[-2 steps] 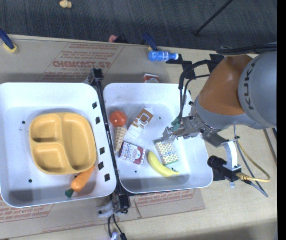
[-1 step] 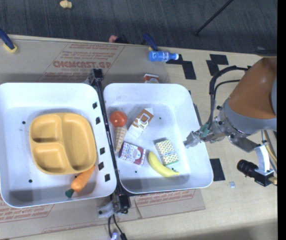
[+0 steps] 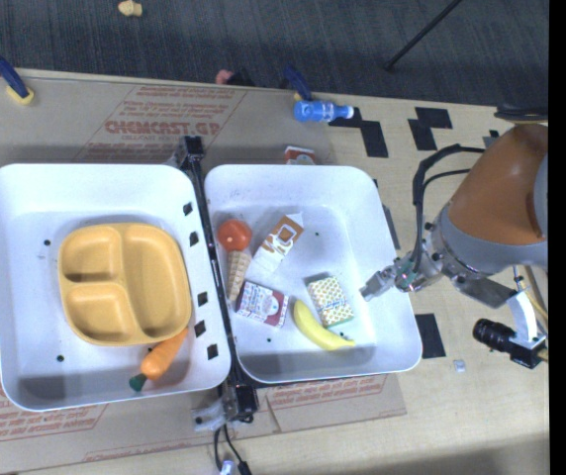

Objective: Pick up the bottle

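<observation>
A small bottle [image 3: 321,112] with a blue cap end lies on its side on the cardboard behind the right bin [image 3: 362,191], outside both bins. My gripper [image 3: 386,279] hangs at the right rim of that bin, low and pointing left toward the bin's inside. It is far in front of the bottle and apart from it. The orange band of the arm [image 3: 501,191] sits above the gripper at the right.
The right bin holds a tomato [image 3: 234,234], an ice-cream cone [image 3: 236,270], a small carton [image 3: 279,240], a pouch [image 3: 262,303], a banana [image 3: 318,328] and a patterned box [image 3: 330,300]. In the left bin [image 3: 16,206] lie a yellow divided plate [image 3: 125,282] and a carrot [image 3: 161,357].
</observation>
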Controlling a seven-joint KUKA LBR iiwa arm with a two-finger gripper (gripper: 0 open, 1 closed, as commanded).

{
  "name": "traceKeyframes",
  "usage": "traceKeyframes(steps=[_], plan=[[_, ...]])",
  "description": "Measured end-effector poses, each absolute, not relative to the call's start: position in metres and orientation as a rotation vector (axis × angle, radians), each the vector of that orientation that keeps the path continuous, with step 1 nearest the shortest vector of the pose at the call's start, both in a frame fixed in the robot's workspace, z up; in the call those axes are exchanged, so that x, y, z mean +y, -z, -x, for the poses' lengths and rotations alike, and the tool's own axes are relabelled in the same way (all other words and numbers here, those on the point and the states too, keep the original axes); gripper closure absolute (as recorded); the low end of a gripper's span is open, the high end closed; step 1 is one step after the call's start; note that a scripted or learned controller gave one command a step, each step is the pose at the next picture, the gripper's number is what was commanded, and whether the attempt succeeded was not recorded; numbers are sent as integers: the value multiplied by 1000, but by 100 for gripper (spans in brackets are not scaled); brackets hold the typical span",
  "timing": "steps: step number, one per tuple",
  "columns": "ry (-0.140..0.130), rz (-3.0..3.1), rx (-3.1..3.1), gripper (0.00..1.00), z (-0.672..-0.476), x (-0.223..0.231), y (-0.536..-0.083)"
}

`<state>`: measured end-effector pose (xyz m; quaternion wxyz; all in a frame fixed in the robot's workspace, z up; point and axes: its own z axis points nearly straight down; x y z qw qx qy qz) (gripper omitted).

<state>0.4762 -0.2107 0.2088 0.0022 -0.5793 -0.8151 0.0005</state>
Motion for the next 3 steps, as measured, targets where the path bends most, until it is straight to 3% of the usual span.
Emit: traceKeyframes(steps=[3], plan=[[0, 1064, -2950, 100, -476, -211, -195]])
